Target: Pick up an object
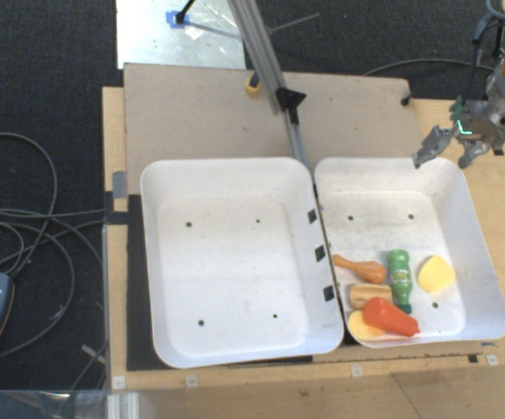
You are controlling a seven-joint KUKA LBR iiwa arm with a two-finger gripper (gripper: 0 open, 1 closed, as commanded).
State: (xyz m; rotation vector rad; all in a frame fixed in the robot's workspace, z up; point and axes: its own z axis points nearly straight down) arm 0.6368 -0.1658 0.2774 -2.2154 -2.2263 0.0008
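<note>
Left of centre: a shallow white bin (226,260), four small dark dots on its floor. Beside it, touching along the middle seam: the right white bin (392,208). Clustered in that bin's lower right part: an orange drumstick-shaped toy (362,269) pointing left, a tan bun-like piece (368,295) below it, a red pepper-like toy (390,318) overlapping a yellow piece (363,326) at the lower rim, an upright-lying green bottle (399,278) just right, a yellow lemon-like toy (436,274) further right. Upper right of the frame, above the bin's far corner: the gripper (449,149), fingers spread apart, holding nothing, well apart from the toys.
</note>
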